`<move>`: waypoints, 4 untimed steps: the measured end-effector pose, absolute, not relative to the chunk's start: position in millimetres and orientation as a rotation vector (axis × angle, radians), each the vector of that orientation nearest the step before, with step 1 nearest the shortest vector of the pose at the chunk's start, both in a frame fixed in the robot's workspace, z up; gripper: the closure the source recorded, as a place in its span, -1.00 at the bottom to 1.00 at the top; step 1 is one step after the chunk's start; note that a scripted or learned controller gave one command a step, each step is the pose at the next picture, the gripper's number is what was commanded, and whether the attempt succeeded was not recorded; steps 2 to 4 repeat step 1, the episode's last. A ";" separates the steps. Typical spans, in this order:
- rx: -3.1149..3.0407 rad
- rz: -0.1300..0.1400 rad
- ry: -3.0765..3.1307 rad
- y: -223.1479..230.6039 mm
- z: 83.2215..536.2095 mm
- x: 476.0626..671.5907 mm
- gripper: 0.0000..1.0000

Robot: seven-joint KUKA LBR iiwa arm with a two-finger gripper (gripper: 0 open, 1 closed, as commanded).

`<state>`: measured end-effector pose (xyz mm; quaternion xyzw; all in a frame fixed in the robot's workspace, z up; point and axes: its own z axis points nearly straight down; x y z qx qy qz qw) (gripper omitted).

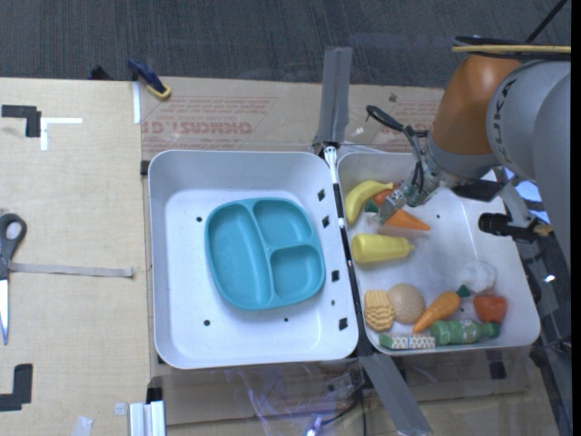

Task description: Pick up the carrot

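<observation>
Your bench (pixel 73 334): pale wood. Directly on it, two white bins (pixel 168 262) side by side at right. Left of the bins, scissors (pixel 7 252); beyond them, cardboard (pixel 227 116).

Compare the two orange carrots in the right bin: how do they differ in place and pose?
The upper carrot lies near the bin's far end, right at the gripper, beside the banana. The lower carrot lies near the front end, tilted, among other toy food, away from the gripper. Both are orange and lie in the right bin.
</observation>
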<state>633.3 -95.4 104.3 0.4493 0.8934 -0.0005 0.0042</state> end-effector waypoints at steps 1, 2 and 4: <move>1.148 -0.001 2.920 -23.0 192.8 659.7 1.00; 1.148 -0.001 2.920 -23.0 192.8 659.7 1.00; 1.148 -0.001 2.920 -23.0 192.8 659.7 1.00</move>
